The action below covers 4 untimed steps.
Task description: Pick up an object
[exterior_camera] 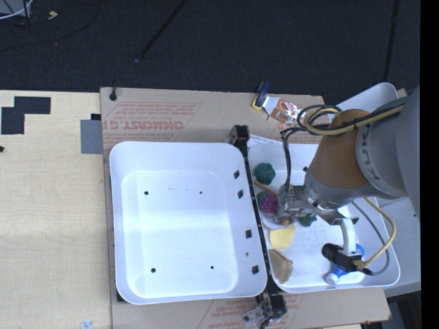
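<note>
Cardboard (158,118) covers the desk (55,218) under two white bins. Toward the desk's right edge, the right bin (309,262) holds a green object (265,173), a magenta object (268,201), a yellow object (282,236) and a tan object (281,266) along its left wall. The tool (292,209) hangs low just beside the magenta object; whether it is spread or pressed together cannot be told.

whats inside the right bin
Down the left side of the bin: a green lump, a magenta piece, a yellow piece and a tan piece. The arm covers much of the rest.
</note>
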Each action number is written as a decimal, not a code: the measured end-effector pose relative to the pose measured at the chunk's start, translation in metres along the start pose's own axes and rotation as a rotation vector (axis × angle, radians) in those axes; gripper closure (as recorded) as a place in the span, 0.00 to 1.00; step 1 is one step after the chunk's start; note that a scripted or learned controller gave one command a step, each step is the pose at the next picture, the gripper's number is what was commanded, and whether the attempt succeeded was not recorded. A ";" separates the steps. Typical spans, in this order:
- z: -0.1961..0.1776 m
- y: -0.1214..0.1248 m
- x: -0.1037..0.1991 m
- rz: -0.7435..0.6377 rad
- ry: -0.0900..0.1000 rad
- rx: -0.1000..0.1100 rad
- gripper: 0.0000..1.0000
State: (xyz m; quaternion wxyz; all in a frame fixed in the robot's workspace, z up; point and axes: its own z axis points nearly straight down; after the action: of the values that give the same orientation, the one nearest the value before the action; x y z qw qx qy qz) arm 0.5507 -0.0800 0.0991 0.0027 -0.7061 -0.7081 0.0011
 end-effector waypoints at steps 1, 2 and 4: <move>0.011 -0.011 -0.043 0.005 -0.003 -0.004 1.00; -0.034 0.063 -0.002 -0.003 -0.002 -0.012 1.00; 0.009 0.024 -0.025 0.003 -0.003 -0.010 1.00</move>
State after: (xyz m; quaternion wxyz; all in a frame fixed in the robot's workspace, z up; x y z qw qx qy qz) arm 0.5743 -0.1048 0.0903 -0.0017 -0.7073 -0.7069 -0.0013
